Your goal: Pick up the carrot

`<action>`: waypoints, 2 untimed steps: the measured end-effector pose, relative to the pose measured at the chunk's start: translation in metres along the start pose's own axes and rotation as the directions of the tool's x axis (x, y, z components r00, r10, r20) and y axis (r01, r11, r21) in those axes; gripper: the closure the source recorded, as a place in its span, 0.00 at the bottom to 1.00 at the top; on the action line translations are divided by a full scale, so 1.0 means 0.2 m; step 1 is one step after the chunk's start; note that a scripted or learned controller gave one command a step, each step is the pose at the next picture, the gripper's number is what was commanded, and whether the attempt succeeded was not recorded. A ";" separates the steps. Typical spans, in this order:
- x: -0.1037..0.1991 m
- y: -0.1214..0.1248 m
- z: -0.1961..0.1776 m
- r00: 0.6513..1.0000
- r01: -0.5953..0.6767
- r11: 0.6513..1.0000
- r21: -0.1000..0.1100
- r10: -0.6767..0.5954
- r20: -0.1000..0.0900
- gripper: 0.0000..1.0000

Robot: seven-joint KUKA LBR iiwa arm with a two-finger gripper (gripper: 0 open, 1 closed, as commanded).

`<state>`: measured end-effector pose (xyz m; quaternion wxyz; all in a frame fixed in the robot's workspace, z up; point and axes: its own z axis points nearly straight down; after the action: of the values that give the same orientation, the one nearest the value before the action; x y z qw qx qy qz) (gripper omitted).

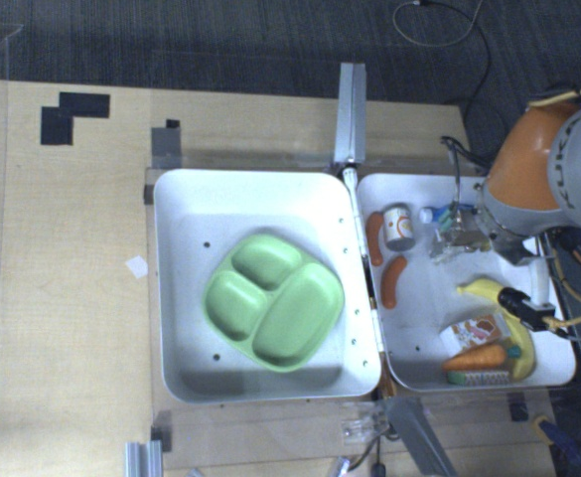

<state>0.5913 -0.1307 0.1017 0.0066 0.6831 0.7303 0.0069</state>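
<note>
Near right bin's (409,376) front wall we spot carrot (475,358), untouched, beside banana (501,311). Tool (456,235) hovers toward bin's back, well apart from carrot; whether it's open, we cannot tell. Approach, grasp, lift all remain.

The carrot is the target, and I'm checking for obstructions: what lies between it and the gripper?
In the camera view, the banana and a printed packet lie between the gripper and the carrot.
</note>
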 end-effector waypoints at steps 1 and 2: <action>-0.12 -0.48 -0.56 0.989 -0.147 0.989 0.013 0.147 0.004 1.00; -0.23 -0.30 -0.70 0.906 -0.423 0.906 0.013 0.423 0.008 1.00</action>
<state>0.5325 -0.1801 0.2411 0.0016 0.8250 0.5651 0.0011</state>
